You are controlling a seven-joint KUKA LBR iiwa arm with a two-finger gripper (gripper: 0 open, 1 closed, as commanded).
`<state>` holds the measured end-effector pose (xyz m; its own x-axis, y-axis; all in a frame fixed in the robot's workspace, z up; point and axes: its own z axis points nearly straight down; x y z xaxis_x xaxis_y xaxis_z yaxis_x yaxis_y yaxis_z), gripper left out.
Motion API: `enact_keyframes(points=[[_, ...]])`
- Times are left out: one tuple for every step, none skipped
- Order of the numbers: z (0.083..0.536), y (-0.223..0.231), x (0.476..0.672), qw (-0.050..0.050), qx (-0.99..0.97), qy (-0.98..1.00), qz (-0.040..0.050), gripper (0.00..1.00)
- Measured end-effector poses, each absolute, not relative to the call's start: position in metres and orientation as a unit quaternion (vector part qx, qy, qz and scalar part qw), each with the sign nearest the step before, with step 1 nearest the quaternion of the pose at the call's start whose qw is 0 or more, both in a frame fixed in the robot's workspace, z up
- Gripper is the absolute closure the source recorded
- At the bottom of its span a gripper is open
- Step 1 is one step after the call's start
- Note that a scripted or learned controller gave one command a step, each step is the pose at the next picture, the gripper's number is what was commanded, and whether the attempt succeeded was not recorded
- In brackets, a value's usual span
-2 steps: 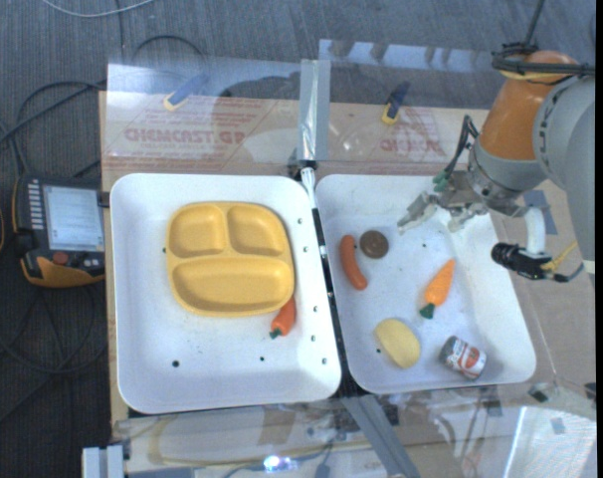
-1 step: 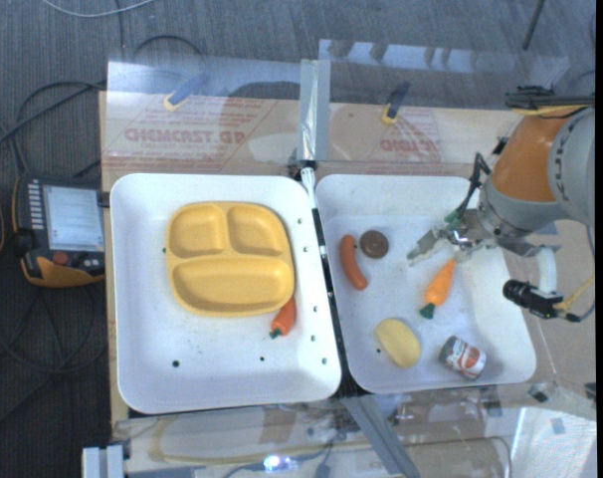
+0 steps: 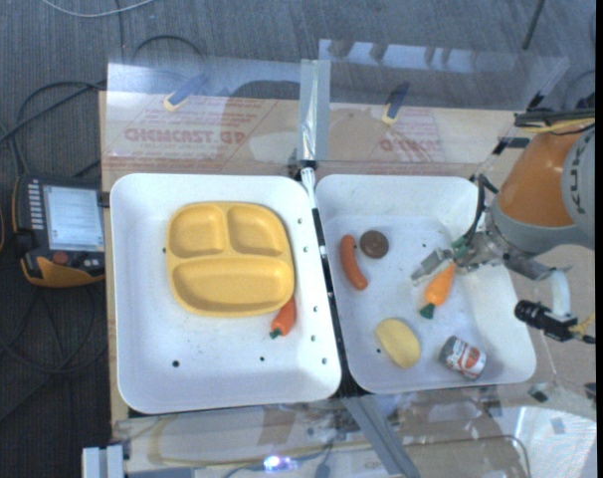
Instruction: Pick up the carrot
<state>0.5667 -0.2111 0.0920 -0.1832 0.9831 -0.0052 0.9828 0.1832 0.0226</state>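
The carrot (image 3: 439, 287) is orange with a green tip pointing down-left. It lies on the floor of the right bin (image 3: 501, 366), right of centre. My gripper (image 3: 449, 263) hangs directly over the carrot's thick upper end, touching or nearly touching it. The grey arm with its orange band (image 3: 540, 192) reaches in from the right, over the bin's right wall.
In the right bin also lie a red sausage (image 3: 353, 261), a brown disc (image 3: 374, 244), a yellow potato-like lump (image 3: 399, 343) and a small can (image 3: 463, 357). The left bin (image 3: 142, 366) holds a yellow divided plate (image 3: 232, 257) and a small orange-red vegetable (image 3: 284, 317).
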Motion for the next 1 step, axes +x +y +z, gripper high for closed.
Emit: enact_keyframes(points=[[0.1001,-0.2132,0.5679,0.011,0.640,0.769,0.0067,1.00]])
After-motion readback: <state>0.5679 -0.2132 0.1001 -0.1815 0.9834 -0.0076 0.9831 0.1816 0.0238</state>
